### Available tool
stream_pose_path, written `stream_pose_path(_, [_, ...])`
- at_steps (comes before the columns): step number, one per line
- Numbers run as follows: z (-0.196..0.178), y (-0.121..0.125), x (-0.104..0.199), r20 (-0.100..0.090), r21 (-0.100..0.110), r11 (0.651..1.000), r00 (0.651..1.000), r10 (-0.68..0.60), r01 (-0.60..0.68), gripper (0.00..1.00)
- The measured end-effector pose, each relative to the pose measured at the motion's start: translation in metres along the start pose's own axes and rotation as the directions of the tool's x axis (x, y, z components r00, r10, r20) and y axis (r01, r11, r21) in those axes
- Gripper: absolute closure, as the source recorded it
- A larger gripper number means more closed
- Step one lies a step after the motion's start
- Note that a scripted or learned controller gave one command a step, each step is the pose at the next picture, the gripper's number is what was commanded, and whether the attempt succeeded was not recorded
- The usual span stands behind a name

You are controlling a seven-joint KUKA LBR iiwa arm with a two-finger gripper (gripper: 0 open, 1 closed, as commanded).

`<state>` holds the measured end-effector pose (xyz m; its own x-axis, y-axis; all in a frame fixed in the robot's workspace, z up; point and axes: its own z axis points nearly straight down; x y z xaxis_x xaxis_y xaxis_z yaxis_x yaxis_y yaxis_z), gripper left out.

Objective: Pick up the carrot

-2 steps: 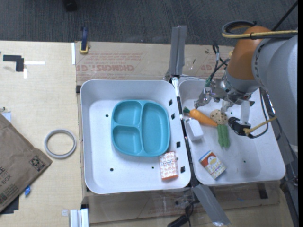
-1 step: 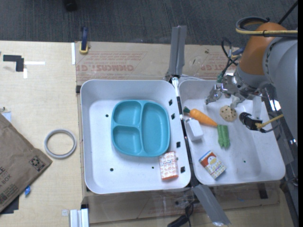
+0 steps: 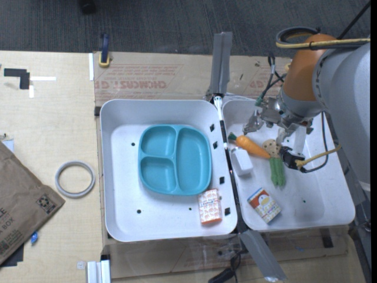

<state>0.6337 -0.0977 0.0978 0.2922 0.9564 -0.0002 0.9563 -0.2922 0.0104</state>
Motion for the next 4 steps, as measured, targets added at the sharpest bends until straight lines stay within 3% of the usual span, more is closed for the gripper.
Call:
stream_pose_path(1, [0.0, -0.013, -0.004, -0.002, -0.002, 0.993, 0.993, 0.116, -0.116, 0.0])
stream_pose_path(3, [0.0, -0.013, -0.004, -0.002, -0.002, 0.993, 0.993, 0.116, -0.116, 0.0])
stream_pose_path(4, [-0.001, -0.036, -0.013, -0.003, -0.002, 0.967, 0.967, 0.256, -0.256, 0.0])
